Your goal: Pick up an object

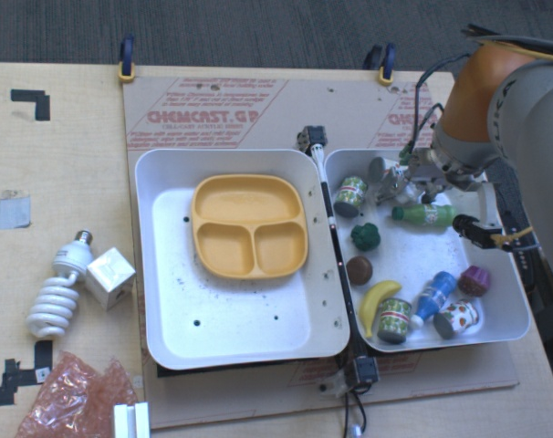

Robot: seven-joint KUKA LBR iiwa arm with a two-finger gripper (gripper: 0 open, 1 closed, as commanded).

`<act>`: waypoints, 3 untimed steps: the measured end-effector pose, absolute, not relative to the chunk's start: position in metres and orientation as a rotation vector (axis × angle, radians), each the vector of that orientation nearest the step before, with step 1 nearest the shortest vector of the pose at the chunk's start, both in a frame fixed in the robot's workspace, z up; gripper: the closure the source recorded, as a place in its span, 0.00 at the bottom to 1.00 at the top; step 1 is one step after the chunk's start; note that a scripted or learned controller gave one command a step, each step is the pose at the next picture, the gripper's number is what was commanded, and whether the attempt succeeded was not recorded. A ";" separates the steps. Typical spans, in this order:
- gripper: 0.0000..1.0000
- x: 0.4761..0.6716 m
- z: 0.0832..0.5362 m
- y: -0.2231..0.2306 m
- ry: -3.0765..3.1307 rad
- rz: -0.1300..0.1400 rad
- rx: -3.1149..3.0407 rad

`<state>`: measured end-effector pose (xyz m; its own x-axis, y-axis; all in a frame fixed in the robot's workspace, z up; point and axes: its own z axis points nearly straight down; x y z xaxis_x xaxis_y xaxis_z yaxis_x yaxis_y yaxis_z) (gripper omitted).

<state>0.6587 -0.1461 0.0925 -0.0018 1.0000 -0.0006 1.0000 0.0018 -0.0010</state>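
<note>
The right bin (pixel 505 322) holds several small objects. A green can (pixel 350 194) lies at its back left, and a green bottle (pixel 425 214) lies on its side toward the back. My gripper (pixel 387 182) hangs over the back of this bin, between the can and the bottle and just behind them. Nothing visibly hangs from it. Further forward are a dark green lump (pixel 366 236), a brown ball (pixel 359 269), a banana (pixel 377 299), a labelled can (pixel 394 319), a blue bottle (pixel 436 295), a purple piece (pixel 474 280) and a patterned cup (pixel 457 318).
The left bin (pixel 167 327) carries a yellow divided plate (pixel 250 224). Left of the bins, on the bench, lie a spiral light bulb (pixel 57 290), a white cube (pixel 110 275) and a red mesh bag (pixel 71 400). The arm (pixel 495 89) fills the back right corner.
</note>
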 end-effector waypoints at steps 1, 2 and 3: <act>0.00 0.659 0.092 -0.145 -2.223 0.002 -2.220; 1.00 0.656 0.101 -0.146 -2.215 0.015 -2.213; 1.00 0.605 0.208 -0.114 -2.223 0.000 -2.222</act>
